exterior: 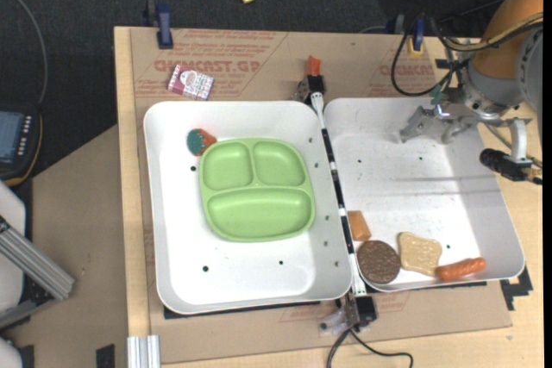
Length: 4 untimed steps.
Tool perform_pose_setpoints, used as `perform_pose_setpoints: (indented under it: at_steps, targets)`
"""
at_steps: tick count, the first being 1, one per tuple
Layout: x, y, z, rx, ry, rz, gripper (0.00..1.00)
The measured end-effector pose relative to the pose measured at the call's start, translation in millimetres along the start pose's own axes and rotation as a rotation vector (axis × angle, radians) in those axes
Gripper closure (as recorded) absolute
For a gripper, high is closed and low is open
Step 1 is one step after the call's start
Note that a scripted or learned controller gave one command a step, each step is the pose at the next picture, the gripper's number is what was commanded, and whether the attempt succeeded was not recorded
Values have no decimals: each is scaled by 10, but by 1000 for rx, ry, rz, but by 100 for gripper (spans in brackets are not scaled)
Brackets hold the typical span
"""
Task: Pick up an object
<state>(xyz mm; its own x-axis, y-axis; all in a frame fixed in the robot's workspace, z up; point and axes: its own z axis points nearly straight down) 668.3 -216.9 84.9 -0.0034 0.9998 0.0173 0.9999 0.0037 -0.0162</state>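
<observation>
My gripper (429,132) hangs over the far part of the right bin (483,194), open with nothing between its fingers. Along that bin's near edge lie a round brown cookie (378,261), a tan toast slice (420,253), an orange sausage-like piece (460,269) and a small orange block (358,226). All of these sit well toward the front, away from the gripper. In the left bin (172,254) a small red and green object (201,140) rests beside a green divided plate (256,188).
The grey arm with its orange band (516,21) comes in from the right, with cables around it. A pink-and-white packet (191,82) lies on the cardboard behind the left bin. Clamps (161,23) stand at the board's far edge.
</observation>
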Motion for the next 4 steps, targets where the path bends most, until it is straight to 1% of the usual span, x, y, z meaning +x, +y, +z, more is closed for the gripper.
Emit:
perform_pose_setpoints:
  at_steps: [1, 2, 3, 4]
  targets:
    - [-14, -252, -9, -18, -9, -1, 0]
    - [-34, -247, -114, -20, -16, 0, 100]
    - [-21, -248, -105, -18, -13, -1, 0]
    - [-36, -1586, 30, -8, -8, 5, 0]
